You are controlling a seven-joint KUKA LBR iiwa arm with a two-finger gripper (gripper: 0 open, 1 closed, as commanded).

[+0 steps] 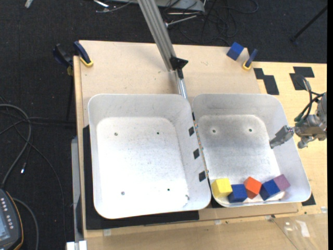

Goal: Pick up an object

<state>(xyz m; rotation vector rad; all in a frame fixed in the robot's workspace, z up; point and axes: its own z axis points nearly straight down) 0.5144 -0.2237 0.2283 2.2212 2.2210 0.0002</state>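
5 blocks (251, 187) huddle against the near wall of the right bin (234, 108) while my gripper (296, 133) hangs at its right rim, grasping nothing, its opening impossible to tell, with tight crowding likely to spoil any pick.

No legible text, label, brand, number or sign is found anywhere. Black square markings are seen on the bench (283, 82) beyond the jaws and on the seam between the bins, but nothing can be read from them.
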